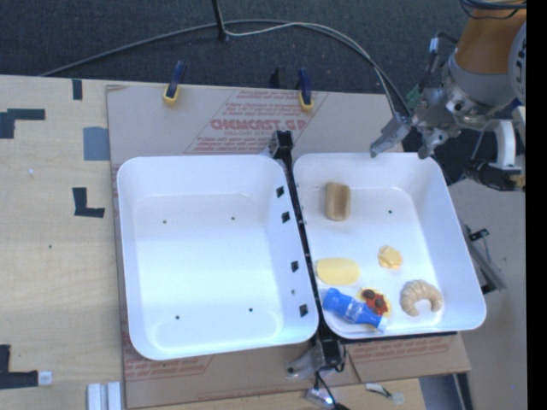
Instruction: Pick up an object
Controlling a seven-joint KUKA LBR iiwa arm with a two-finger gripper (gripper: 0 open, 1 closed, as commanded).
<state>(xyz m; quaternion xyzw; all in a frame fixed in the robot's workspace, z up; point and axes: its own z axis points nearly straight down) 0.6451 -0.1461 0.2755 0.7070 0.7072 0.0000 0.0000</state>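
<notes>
**Desk:** Where is your gripper and what's in it?

**Me:** The gripper (400, 143) hangs over the far rim of the right bin (444, 196), near its back right corner. I read the two fingers as spread apart with nothing between them, so it's released and empty.

**Desk:** Nearest candidate?

**Me:** The brown block (338, 202). It lies in the right bin's far half, toward me and to the view's left of the gripper, apart from everything else. Its long axis runs roughly near-to-far in the view. I judge the coming move as a short travel inward and down, with the fingers closing across its narrow width.

**Desk:** The others?

**Me:** Clustered at the near end: a yellow oval (338, 271), a small yellow piece (390, 257), a croissant (421, 297), and a blue tube (351, 308) touching a small red-and-dark item (374, 299) I can't identify.

**Desk:** Anything unclear?

**Me:** The arm is cut off at the frame's top right, and the fingertips are small and hard to make out.
</notes>
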